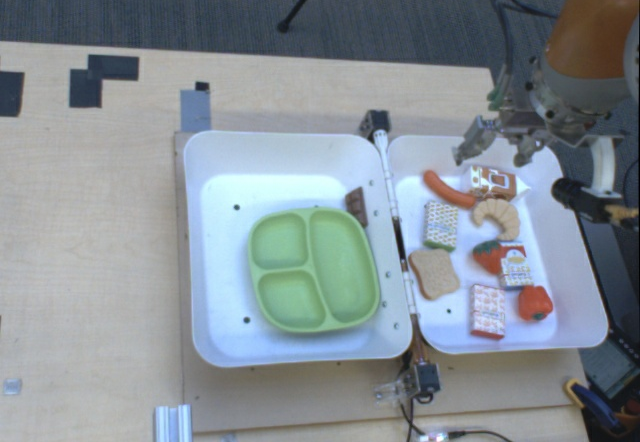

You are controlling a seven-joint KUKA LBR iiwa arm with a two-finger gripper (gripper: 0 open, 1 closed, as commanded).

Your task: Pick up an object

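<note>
Bright, even overhead light; slightly soft focus

arm: broad orange band over grey wrist housing | gripper: two thin dark metal fingers under a grey block | cables: black, with a yellow loop at the top

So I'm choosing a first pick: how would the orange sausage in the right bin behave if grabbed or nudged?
The sausage looks long and round-bodied, so a nudge would probably roll it. It has a smooth, glossy look, so it may slip between fingers. It lies close beside the small carton, so closing the pincer on it may bump that too.
</note>
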